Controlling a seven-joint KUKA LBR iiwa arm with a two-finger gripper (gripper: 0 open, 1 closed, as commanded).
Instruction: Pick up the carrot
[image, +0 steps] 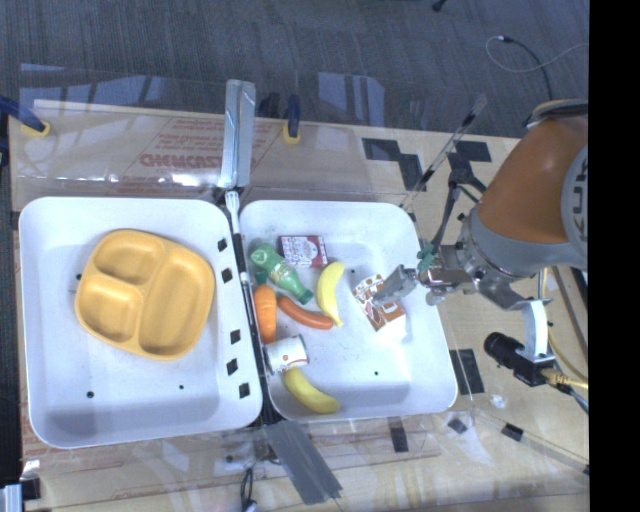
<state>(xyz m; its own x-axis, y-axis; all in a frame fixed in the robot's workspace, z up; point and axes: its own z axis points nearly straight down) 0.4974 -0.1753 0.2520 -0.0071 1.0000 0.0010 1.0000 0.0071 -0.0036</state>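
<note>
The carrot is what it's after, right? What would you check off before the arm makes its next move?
1. Carrot in sight, left edge of the right bin: ok.
2. Tool above the carrot: not ok; it is over the small carton on the bin's right side.
3. Room around the carrot: not ok; a green bottle and a chili pepper crowd it.
4. Tool free of any load: cannot tell.
5. Yellow plate out of the way, in the left bin: ok.

Red printed lettering noted on clear plastic sheet behind white bins, mirrored and blurred; not legible. Small dark-red carton and brown-white packet in right bin: printed panels too small to be read.
</note>
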